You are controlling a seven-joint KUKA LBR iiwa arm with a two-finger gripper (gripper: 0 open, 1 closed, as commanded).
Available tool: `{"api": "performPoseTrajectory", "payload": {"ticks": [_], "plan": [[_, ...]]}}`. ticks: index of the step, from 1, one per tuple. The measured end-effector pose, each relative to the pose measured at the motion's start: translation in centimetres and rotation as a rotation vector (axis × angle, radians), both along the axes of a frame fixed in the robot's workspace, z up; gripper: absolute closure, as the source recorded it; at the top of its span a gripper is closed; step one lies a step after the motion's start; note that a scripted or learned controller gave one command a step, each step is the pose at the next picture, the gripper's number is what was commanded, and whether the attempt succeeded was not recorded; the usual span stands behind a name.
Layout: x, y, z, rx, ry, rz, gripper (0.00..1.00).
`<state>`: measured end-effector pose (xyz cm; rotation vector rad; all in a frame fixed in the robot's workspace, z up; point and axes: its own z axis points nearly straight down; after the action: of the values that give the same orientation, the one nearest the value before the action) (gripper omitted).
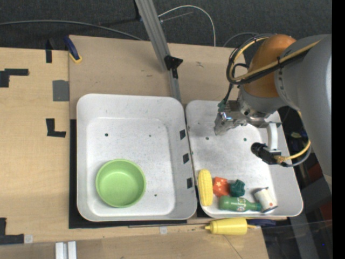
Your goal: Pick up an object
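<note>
My gripper [221, 125] hangs over the far left part of the right bin [280, 172], above bare white floor, with nothing seen in it. Along that bin's near edge lie a yellow corn cob [205, 186], a small orange-red piece [219, 185], a teal piece [237, 187], a green bottle [237, 203] on its side and a white cup [266, 197]. All of these sit well below the gripper in the view, apart from it. A green bowl [121, 183] rests in the near left corner of the left bin [129, 109].
A yellow squeeze bottle [229, 226] lies on the bench just outside the right bin's near rim. A grey metal pole [156, 31] slants down to the bins' shared far edge. Cables loop behind the arm. A black cable end [264, 152] hangs over the right bin.
</note>
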<state>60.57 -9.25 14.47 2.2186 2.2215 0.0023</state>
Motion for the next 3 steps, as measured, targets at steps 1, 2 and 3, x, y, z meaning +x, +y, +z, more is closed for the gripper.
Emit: {"api": "performPoseTrajectory", "payload": {"ticks": [1,2,3], "plan": [[-0.2,-0.2,4.3,0.0,0.0,0.0,1.0],[-0.5,-0.2,8.6,0.0,-0.001,0.0,1.0],[0.1,5.2,9.5,0.002,0.003,0.005,1.0]]}}
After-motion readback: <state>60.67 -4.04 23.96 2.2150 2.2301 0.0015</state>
